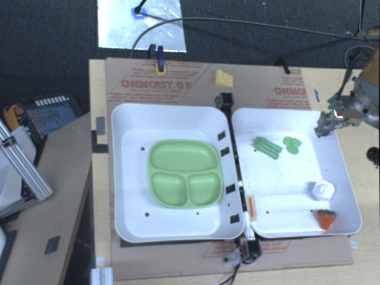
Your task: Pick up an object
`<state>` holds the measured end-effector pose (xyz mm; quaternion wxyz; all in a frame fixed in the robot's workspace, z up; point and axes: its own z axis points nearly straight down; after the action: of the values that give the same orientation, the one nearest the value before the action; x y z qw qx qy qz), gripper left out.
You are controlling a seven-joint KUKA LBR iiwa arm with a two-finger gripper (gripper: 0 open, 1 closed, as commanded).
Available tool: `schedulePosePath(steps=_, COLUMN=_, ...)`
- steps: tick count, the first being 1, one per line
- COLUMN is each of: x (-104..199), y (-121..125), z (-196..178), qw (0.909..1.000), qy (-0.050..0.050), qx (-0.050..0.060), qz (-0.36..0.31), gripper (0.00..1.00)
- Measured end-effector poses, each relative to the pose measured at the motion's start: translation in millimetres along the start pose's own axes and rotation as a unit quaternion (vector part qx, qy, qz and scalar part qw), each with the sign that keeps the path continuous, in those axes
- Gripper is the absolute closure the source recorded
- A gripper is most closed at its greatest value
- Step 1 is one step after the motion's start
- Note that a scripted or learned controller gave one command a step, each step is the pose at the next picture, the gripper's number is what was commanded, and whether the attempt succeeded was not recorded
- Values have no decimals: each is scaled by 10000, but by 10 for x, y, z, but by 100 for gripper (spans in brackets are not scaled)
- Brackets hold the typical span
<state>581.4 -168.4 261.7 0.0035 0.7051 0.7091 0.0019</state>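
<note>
Two white bins side by side on bench. Left bin (pixel 127 123) holds green divided plate (pixel 184 173). Right bin (pixel 350 212) holds green beans (pixel 267 147), green slices (pixel 291 144), white cap (pixel 323 189), strawberry (pixel 326 218). Gripper (pixel 326 125) at right bin's far right rim, above bin floor, nothing visible between fingers; opening too blurred, cannot tell. Gripper apart from all objects; green slices nearest, strawberry and white cap well apart near bin's near right corner.

Bench (pixel 100 159), two white bins (pixel 124 159) side by side, possibly cardboard sheet (pixel 178 82) beneath.
</note>
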Motion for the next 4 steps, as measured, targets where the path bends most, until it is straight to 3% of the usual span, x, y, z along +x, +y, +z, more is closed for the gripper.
schedulePosePath(steps=4, x=1967, y=114, z=16, qw=10000, qy=17, qx=32, qz=-19, gripper=100)
